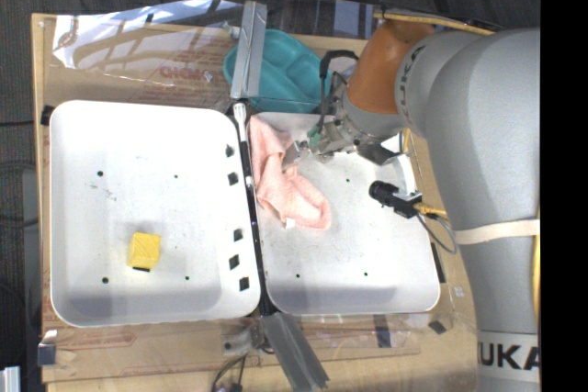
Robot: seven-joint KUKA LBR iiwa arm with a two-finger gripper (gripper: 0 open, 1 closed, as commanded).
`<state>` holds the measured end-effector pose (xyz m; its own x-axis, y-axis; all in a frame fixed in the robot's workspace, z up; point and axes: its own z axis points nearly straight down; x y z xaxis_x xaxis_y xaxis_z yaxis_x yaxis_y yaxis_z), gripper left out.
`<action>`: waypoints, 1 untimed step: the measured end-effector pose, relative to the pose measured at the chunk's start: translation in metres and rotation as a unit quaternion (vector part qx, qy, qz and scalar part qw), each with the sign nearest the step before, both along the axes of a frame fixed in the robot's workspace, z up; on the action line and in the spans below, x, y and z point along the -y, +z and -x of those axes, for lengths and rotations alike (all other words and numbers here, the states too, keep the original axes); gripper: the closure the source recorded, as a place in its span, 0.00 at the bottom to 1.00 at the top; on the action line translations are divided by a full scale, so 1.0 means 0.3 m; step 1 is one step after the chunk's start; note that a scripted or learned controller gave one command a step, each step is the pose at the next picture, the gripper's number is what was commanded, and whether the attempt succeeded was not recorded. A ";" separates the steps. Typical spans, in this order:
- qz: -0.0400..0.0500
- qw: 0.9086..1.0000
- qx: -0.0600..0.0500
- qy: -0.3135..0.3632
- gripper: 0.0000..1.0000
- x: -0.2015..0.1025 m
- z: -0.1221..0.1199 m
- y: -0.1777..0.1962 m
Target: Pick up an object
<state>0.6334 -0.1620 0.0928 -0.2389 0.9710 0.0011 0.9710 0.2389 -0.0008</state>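
Heads up: your gripper (pixel 308 145) sits over the pink cloth (pixel 283 179) by the right bin's (pixel 404 275) far edge, grip unclear; floppy cloth could slip out.

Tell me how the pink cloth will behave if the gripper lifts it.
The pink cloth lies crumpled in folds in the right bin, so it is probably floppy and would drape and stretch out when lifted. It looks thin, so likely light. A pinch by the gripper on one fold may drag the rest along the floor.
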 end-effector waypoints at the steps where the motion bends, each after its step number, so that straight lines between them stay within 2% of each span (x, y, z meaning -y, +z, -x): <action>1: 0.001 0.993 0.001 0.120 0.00 -0.248 -0.064 0.333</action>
<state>0.6525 -0.0877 0.1927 -0.4633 0.8862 -0.0008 0.8862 0.4633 -0.0004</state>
